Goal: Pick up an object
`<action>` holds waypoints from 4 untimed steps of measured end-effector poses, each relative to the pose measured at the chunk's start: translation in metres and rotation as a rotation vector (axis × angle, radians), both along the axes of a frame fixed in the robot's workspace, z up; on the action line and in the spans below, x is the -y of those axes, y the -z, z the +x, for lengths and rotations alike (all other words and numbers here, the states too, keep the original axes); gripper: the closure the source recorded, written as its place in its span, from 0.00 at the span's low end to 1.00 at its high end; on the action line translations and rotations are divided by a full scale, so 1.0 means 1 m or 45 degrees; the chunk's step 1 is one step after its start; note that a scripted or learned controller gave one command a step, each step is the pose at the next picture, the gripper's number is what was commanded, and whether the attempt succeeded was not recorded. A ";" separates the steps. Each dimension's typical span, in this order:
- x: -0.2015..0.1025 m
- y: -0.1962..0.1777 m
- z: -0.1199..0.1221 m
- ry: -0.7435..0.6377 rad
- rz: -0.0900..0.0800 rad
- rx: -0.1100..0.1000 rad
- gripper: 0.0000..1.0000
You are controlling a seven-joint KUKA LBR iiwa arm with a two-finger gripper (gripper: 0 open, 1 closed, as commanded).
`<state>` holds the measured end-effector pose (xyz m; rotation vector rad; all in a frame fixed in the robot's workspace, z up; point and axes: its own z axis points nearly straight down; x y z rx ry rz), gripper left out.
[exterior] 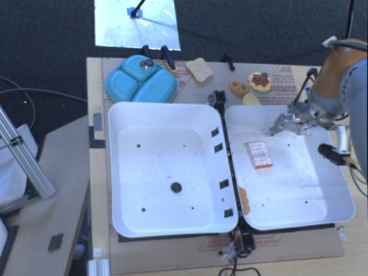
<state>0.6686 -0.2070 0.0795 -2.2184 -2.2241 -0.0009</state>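
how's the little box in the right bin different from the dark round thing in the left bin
The box is rectangular, white with red print; the round thing is a dark disc. The box looks clearly larger. The box lies in the right bin near the gripper; the disc sits in the left bin, far from it. Both lie flat, untouched.

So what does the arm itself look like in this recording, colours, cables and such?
The arm is a rounded pale grey shell with a broad orange band above the wrist. Below it sits a metallic grey gripper of small angular parts. A thin dark cable runs along the wrist, and a black stub with a white collar sticks out lower down.
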 end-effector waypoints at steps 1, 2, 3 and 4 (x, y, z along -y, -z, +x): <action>-0.038 -0.009 -0.064 0.001 -0.005 0.012 0.00; 0.001 -0.008 -0.005 -0.002 -0.006 0.013 0.00; -0.086 -0.006 0.002 -0.011 0.002 0.006 0.00; -0.070 -0.008 -0.049 0.002 -0.003 0.011 0.00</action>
